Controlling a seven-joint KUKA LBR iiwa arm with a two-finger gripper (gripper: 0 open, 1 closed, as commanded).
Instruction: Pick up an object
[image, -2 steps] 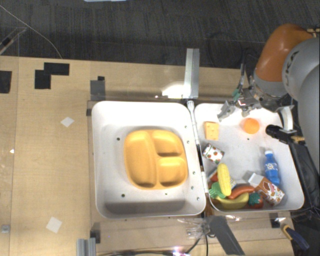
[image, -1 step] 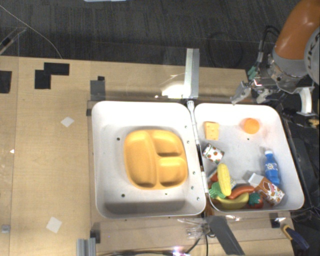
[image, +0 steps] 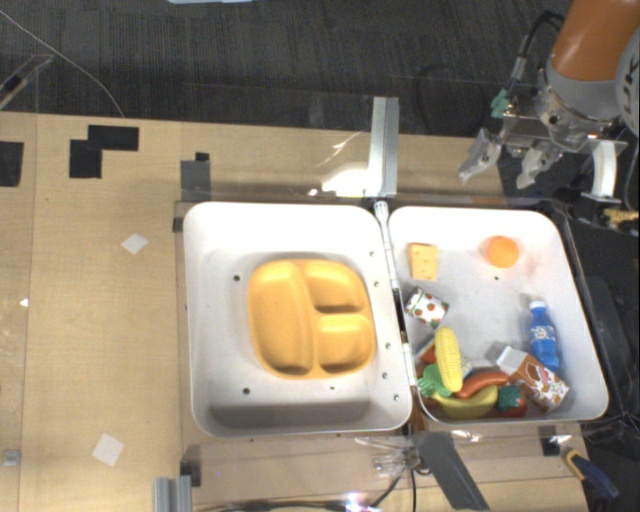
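Note:
My gripper (image: 506, 162) hangs above the far edge of the right bin (image: 560, 232), its two fingers spread open with nothing between them. Below it in that bin lie an orange ball (image: 500, 251) and a yellow cheese wedge (image: 424, 262). Further toward the near side sit a blue bottle (image: 541, 335), a corn cob (image: 449, 360), a spotted white toy (image: 426, 308), a brown carton (image: 540, 383), a red sausage (image: 485, 382) and a banana (image: 468, 403).
The left bin (image: 215, 300) holds a yellow divided tray (image: 310, 316). A metal post (image: 384, 140) stands at the back between the two bins. Wooden bench surface spreads to the left.

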